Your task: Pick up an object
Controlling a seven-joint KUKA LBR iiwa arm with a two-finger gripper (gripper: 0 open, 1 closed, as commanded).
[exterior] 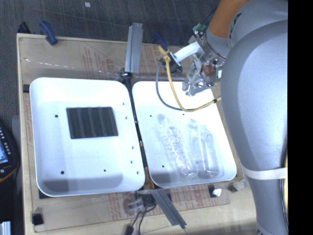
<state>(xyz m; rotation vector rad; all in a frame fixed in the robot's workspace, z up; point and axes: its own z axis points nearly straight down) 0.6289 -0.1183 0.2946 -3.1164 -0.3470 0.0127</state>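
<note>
From the camera view above, two shallow white bins are sitting side by side on the surface point(73, 53); the left bin point(44, 131) is carrying a dark ribbed rectangular panel point(92, 122) set into its floor, lying nearer its far side; the right bin point(146, 131) is holding two clear plastic bottles, faint against the white floor. The left bottle point(173, 146) is lying lengthwise near the middle of that bin, slightly tilted, its far end pointing toward the bin's far wall; the right bottle point(204, 151) is lying just beside it, roughly parallel, nearer the bin's right wall; the two are close together, and whether they are touching cannot be told.

The grey arm point(259, 82) is reaching in from the right, its orange band point(234, 4) showing at the top; the end effector point(195, 86) is hanging over the far right corner of the right bin, with yellow and dark cables point(166, 89) looping out below it over the bin floor; nothing is showing between its parts, and how they are standing cannot be told. Both bottles are lying nearer the camera than the end effector, well apart from it, with the right bottle sitting most directly below it in the picture.
</note>
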